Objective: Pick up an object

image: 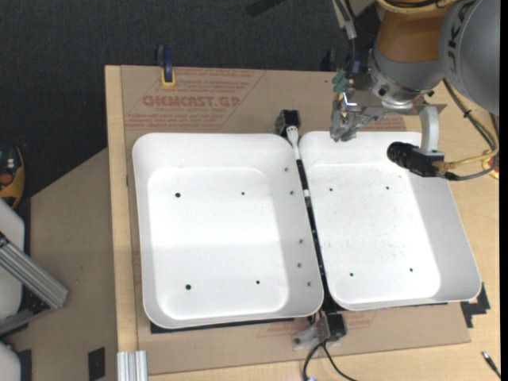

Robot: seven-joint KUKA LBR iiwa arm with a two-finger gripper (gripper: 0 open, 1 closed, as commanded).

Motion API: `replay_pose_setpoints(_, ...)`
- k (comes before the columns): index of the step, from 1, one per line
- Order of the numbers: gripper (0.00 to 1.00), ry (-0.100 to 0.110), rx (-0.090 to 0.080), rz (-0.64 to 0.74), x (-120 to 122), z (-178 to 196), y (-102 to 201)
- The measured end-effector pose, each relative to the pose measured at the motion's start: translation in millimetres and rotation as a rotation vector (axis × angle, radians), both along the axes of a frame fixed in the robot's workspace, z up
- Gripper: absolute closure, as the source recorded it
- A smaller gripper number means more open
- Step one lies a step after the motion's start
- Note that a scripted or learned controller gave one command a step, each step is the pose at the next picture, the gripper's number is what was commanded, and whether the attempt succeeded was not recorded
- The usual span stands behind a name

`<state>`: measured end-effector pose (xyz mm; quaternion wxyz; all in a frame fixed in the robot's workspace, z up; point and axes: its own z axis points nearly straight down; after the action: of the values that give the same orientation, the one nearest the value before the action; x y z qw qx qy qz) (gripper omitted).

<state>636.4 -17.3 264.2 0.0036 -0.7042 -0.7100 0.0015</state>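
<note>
My gripper (344, 132) hangs over the far rim of the right white bin (464, 248), close to that bin's back left corner. The grey arm with its orange band (413, 6) comes in from the upper right. Nothing shows between the gripper's tips. The floor of the right bin is bare white with a few small dark dots, and so is the floor of the left white bin (141, 213).
A black cylinder on a bracket (413, 159) juts from the arm over the right bin's far edge. A black divider strip (305, 205) runs between the bins. The bins rest on a brown board (198, 98) with a blue clamp (166, 62) at the back.
</note>
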Motion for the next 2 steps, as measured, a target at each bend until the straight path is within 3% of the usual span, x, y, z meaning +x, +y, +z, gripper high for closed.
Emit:
replay_pose_setpoints(1,1.0,-0.023,-0.001,-0.001,17.1,117.5,49.3)
replay_pose_setpoints(2,1.0,0.001,-0.001,0.0,29.0,41.7,122.1)
